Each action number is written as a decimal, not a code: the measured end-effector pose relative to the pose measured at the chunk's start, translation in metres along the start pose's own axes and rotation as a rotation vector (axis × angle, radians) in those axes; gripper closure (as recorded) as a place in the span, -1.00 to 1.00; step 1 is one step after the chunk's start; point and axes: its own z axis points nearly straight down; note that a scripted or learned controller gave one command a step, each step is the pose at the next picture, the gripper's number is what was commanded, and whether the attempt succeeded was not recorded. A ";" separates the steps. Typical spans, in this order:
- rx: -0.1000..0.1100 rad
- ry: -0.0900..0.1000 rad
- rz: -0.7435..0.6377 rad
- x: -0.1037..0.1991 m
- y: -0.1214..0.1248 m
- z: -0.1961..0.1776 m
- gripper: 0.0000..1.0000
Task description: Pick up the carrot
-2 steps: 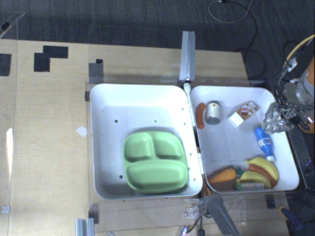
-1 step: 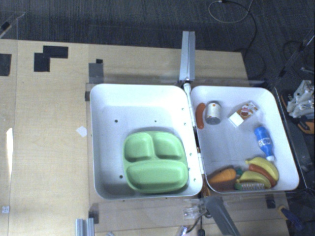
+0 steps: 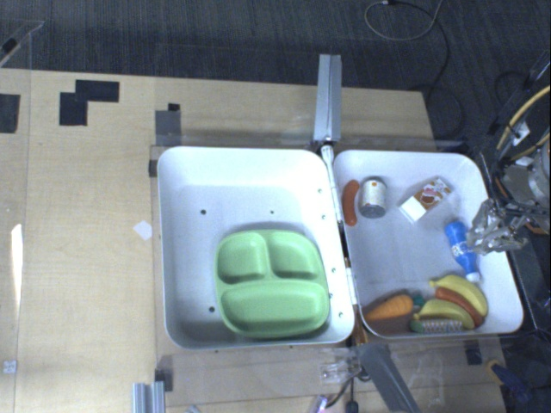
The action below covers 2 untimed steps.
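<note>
Over the right bin's right edge hangs the tool (image 3: 492,231), just above a blue bottle (image 3: 460,244); whether it is spread or pressed together I cannot tell. The carrot (image 3: 389,307) lies at the front edge of the right bin (image 3: 387,256), near its front-left corner, touching a green vegetable and bananas (image 3: 461,295) beside it. A sausage (image 3: 349,202) and a metal can (image 3: 373,197) sit near the bin's back-left corner, a small carton (image 3: 426,198) further right. The left bin (image 3: 189,231) holds a green divided plate (image 3: 271,282) toward its front edge.
</note>
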 end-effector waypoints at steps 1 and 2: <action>0.001 0.000 0.538 0.012 0.008 -0.003 1.00; 0.006 -0.007 0.532 0.009 0.007 -0.014 1.00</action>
